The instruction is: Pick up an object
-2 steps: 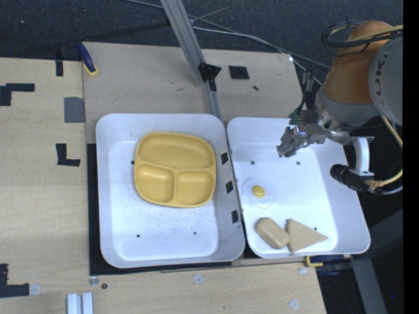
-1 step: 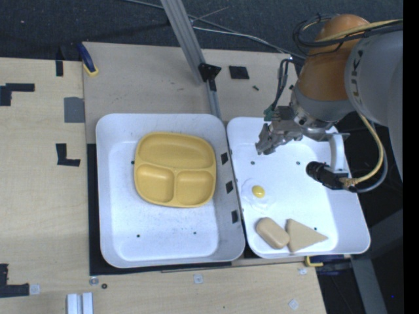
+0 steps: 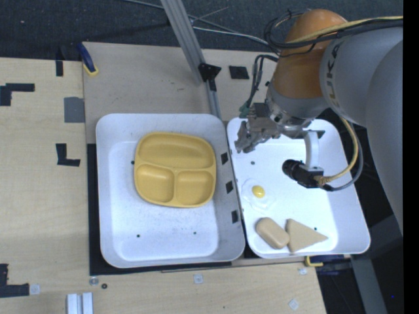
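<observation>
Reached in from the right with the arm [image 3: 357, 57] and hung the gripper [image 3: 246, 141] over the far left corner of the right bin [image 3: 350, 231], close to the wall shared with the left bin [image 3: 105, 175]. Could not tell how wide the gripper was open, since looked at from above and dark against the white floor; could not make out anything held in it. Found the nearest thing to pick, a small egg [image 3: 258, 193], lying flat just below the gripper and apart from it. Found a roll [image 3: 271, 233] and a pale wedge [image 3: 305, 235] touching each other at the near edge of the same bin, probably harder to separate. Left the yellow plate [image 3: 175, 169] alone in the left bin, probably too broad and flat for such a grip. Judged the pick as not yet done.
</observation>
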Available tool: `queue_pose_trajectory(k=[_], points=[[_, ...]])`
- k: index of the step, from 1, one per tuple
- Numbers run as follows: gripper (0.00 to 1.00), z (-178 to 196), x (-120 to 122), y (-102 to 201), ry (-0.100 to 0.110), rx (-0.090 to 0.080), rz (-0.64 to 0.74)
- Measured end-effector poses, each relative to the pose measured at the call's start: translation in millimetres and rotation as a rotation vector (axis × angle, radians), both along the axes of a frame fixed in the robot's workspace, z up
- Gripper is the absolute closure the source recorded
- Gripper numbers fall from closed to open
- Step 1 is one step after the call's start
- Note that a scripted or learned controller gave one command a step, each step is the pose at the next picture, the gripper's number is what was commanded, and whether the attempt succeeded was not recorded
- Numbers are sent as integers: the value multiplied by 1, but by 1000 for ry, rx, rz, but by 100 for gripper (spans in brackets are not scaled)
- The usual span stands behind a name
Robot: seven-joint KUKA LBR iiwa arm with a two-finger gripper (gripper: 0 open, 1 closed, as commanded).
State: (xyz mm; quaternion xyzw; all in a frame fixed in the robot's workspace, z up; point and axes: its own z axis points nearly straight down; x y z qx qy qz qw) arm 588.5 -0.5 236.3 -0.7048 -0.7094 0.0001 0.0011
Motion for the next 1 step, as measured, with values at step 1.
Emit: queue_pose_trajectory(k=[1], points=[[100, 4, -4, 57, 0, 0, 1]])
